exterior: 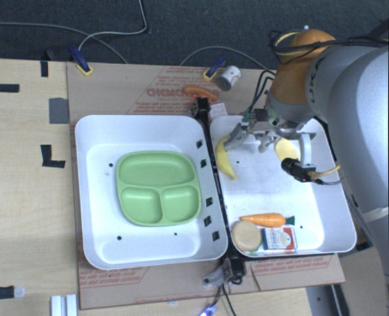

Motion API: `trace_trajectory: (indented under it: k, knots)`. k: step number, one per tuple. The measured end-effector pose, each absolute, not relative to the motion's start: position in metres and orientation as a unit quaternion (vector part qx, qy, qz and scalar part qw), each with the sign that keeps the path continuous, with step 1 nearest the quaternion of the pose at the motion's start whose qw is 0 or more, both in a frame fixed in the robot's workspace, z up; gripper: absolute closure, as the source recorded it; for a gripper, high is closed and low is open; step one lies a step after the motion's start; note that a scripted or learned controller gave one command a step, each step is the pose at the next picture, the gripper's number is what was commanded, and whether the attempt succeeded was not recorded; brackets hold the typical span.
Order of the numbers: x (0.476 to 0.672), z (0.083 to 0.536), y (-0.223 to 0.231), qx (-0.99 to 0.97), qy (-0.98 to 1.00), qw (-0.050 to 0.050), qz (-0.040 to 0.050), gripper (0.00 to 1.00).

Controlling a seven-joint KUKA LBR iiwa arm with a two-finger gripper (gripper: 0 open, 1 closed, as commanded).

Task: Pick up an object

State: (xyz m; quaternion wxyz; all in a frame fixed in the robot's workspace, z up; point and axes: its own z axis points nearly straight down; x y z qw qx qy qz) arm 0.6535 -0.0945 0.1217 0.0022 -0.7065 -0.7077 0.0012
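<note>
Nearest the camera, at the front of the right bin (326, 239), a round tan lid or jar top (246, 237) is lying just beside a small printed box (279, 239), and a carrot (266, 220) is resting across their upper edges, its green end pointing right. In the left bin (95, 176) a green divided plate (158, 187) is sitting near the middle, flat, with nothing on it. Farther back in the right bin, a banana (224, 160) is lying against the left wall, by the divider between the bins. Just beyond it the gripper (250, 139) is hanging over the back of the right bin, its fingers (234, 137) spread apart and holding nothing; the left one is pointing toward the banana's upper end, close to it, though contact cannot be told. A yellow round object (285, 149) is showing partly behind the gripper's right side. Beyond the bins, on the cardboard (115, 87), an orange object (199, 91) is lying at the divider's far end.
</note>
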Motion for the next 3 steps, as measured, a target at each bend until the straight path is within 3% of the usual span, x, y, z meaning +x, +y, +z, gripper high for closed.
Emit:
trace_trajectory:
  k: [1,2,3]
  knots:
    - [0.6578,0.0925,-0.0912,-0.706,-0.709,-0.002,-0.0061,0.00]
    - [0.6627,0.0855,-0.0924,-0.706,-0.708,-0.001,-0.0010,0.00]
    - [0.6625,0.0951,-0.0919,-0.706,-0.709,0.000,-0.0006,1.00]
